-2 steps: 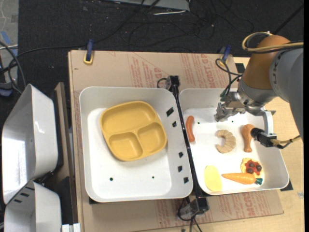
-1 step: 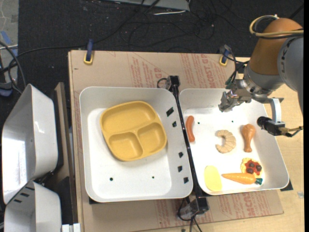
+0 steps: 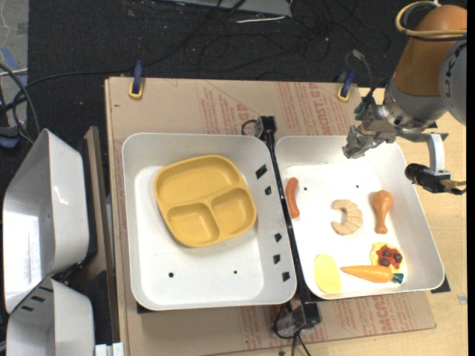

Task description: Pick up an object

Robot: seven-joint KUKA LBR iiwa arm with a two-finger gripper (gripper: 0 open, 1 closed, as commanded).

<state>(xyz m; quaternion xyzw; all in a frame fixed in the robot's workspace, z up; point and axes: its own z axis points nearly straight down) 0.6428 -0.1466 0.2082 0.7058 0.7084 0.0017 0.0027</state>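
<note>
Carrot (image 3: 364,274) at right bin (image 3: 415,221) front; gripper (image 3: 359,144) over back edge, well apart, jaw state unclear.

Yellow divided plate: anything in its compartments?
Empty. The yellow divided plate in the left bin shows three bare compartments; the toy food lies in the right bin.

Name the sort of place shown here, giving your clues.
Probably a robotics lab: a robot arm over two white bins, toy food like a carrot, and loose cables on the floor.
</note>
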